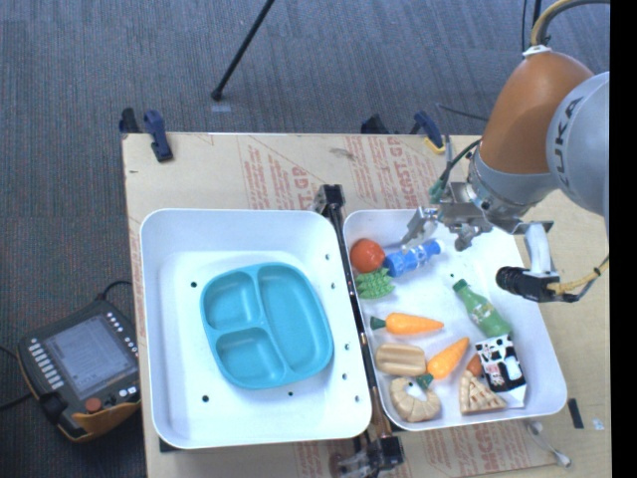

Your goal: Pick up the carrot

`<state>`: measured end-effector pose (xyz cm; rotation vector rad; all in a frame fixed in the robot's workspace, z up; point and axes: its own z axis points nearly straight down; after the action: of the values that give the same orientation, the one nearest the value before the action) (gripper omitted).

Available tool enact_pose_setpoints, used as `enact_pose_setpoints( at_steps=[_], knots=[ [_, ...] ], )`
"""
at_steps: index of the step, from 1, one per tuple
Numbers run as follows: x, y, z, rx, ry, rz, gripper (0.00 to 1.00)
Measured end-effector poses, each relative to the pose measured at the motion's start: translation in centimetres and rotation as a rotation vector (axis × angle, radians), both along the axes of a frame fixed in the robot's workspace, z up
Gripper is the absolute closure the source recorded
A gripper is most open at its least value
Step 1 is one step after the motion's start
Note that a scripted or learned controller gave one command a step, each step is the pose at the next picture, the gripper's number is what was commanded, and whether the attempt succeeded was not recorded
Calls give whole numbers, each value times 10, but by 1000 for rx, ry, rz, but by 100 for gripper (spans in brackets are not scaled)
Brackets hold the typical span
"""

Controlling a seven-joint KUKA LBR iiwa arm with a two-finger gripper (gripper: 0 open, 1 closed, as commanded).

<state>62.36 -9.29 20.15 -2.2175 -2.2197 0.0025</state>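
The grey-and-orange KUKA arm [542, 127] hangs over the far corner of the right bin [545, 342], one of two white bins; the left bin [164, 267] holds a single blue divided plate [267, 323]. The gripper [426, 225] sits low over the bin's far edge, and one pale finger [416, 232] angles down toward a blue bottle [413, 258], but whether the jaws are open or closed I cannot tell from this slant; nothing is visibly between them. There are two carrots: one carrot [408, 323] lies flat well nearer the camera than the jaws, roughly below them in the view, and a second carrot [448, 358] lies tilted further on toward the near rim. Just beside the jaws lie the blue bottle and one tomato [366, 255], with one green leafy piece [375, 285] a little nearer. Out to the arm's side of the jaws is one green bottle [482, 309], and beyond the carrots sit one milk carton [503, 364], one hot dog bun [400, 358], one pizza slice [482, 394] and one pastry [414, 399]. To do this step well, I would judge the gripper should travel across to the first carrot, which has clearer space around it, turn so the jaws straddle its narrow width, and descend on its thicker middle without nudging the bun.
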Motion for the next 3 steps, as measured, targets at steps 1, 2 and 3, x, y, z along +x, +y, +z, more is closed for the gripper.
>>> enact_pose_setpoints(
  at_steps=[1,2,3],
  knots=[
    [-81,-2,-110,2,-7,105,0],
    [-133,-29,-114,1,-1,129,0],
    [-148,-1,-114,2,-1,458,0]
  ],
)
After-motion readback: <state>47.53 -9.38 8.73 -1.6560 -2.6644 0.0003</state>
